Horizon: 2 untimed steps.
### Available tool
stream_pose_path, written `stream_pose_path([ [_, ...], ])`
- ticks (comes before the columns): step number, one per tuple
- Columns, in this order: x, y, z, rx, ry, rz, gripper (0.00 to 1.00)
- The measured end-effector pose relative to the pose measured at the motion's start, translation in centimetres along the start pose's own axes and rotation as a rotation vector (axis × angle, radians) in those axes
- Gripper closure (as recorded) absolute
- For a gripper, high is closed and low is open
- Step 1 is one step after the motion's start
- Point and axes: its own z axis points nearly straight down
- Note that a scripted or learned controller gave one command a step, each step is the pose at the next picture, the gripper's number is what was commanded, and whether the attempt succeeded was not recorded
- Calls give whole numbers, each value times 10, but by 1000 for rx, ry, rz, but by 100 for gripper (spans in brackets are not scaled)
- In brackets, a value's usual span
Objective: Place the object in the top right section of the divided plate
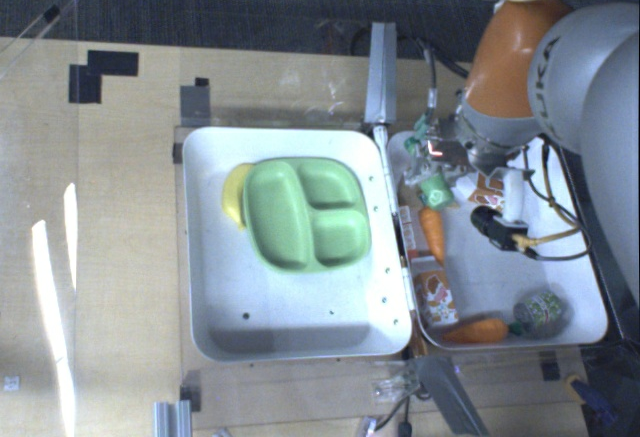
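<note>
On a pale wooden counter [100,225], two shallow white bins are sitting side by side, and a grey arm [560,65] with an orange band is hanging over the right bin [590,305]. The left bin [220,315] is carrying a green divided plate [300,215], lying flat and slightly turned. A yellow, banana-like piece [233,197] is peeking out from under its left edge.

The plate's top right section [330,187] is lying bare, and it looks ready to receive whatever is brought across. The pincer [432,160] is hovering at the upper left corner of the right bin, just above a small green and white object [436,193]. That object is probably the one meant for the plate, and it is lying in the right bin, well apart from its target. Whether the pincer is wide, narrow or gripping cannot be told from this slant.

Around it the spare items are lying loose, apparently scattered as choices for picking. A carrot [432,233] is lying just below the green object, and a second carrot [478,330] is resting along the near wall. A printed packet [437,297] is lying between the two carrots, a red and white packet [488,190] is sitting under the wrist, and a grey-green ball [540,310] is sitting near the right corner. Both packets are bearing print, but it is too small to read, and no brand can be made out.
</note>
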Motion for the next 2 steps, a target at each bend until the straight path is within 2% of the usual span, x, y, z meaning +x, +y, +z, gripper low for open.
stream_pose_path([
  [1,46,-42,-47,1,0,221,100],
  [2,95,-73,-13,3,-1,190,100],
])
